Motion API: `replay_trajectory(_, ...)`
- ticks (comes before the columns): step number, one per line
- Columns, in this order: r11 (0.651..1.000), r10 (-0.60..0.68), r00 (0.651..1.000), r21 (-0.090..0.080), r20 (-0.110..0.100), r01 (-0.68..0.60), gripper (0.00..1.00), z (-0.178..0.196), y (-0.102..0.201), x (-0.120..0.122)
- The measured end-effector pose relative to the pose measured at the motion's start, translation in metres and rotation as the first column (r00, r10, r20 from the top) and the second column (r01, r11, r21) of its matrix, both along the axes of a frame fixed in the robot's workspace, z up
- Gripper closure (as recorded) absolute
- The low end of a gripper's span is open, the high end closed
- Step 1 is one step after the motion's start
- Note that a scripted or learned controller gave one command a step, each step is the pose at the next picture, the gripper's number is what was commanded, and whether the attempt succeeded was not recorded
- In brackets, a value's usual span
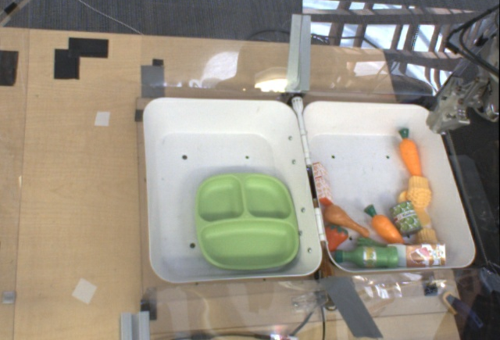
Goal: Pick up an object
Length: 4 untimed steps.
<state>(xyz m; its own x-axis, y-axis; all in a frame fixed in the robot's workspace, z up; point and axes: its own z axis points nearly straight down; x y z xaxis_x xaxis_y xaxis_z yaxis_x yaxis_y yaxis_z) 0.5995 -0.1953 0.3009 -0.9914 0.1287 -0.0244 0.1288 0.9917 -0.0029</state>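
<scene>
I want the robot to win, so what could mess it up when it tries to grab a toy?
The toys are bunched in the right bin's near corner: the small carrot, green bottle and corn touch or overlap, so the fingers might bump a neighbour or pinch two. Some lie against the bin wall, leaving little room. The gripper sits by the far right rim, so it could clip that edge going down.
</scene>
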Motion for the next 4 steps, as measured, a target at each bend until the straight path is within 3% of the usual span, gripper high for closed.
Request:
replay_trajectory(1, 1.0, 0.004, 1.0, 0.001, 0.001, -0.004, 1.0, 0.008, 0.002, 0.001)
replay_trajectory(2, 0.994, 0.11, 0.994, 0.006, -0.015, -0.109, 1.0, -0.033, 0.047, 0.05)
replay_trajectory(3, 0.994, 0.111, 0.994, 0.002, 0.0, -0.111, 1.0, -0.018, 0.047, 0.053)
replay_trajectory(4, 0.976, 0.217, 0.976, 0.003, -0.014, -0.217, 1.0, -0.047, 0.06, 0.066)
